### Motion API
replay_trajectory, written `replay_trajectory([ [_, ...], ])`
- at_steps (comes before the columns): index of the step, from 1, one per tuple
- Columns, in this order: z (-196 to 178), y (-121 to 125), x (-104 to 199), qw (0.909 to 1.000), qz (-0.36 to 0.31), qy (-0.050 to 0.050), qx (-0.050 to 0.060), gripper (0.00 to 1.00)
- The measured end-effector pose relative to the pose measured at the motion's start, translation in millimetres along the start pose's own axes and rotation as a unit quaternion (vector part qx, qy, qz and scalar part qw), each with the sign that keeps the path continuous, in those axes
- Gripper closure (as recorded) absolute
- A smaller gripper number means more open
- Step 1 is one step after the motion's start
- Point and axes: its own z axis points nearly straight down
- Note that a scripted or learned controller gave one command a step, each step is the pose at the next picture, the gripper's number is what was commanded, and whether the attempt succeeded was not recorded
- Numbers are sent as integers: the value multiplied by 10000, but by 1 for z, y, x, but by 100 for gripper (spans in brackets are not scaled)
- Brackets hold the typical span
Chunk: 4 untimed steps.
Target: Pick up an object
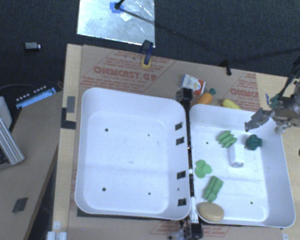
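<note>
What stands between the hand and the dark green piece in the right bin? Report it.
Nothing visible does. The hand hangs over the right bin's upper edge, and the dark green piece lies just below it in the camera view with bare white floor between. The white cylinder and the light green piece lie off to the side.

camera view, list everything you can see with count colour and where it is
white bins: 2, side by side on the bench
green ridged pieces: 3, right bin, upper middle to lower left
dark green lump: 1, right bin, upper right
white cylinder: 1, right bin, centre
tan oval: 1, right bin, near corner
orange and yellow items: 2, beyond right bin's far rim
silver sheet: 1, floor, top left
gripper: 1, grey, over right bin's upper right
</note>
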Motion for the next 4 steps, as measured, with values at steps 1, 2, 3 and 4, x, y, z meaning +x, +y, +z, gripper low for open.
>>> replay_trajectory([
  [1, -11, 1, 0, 10000, -18, -1, -19, 100],
  [2, -199, 27, 6, 9999, -19, -24, -104, 100],
  [3, -232, 77, -16, 10000, -9, -22, -40, 100],
  [4, -275, -16, 18, 10000, -19, 0, -42, 100],
])
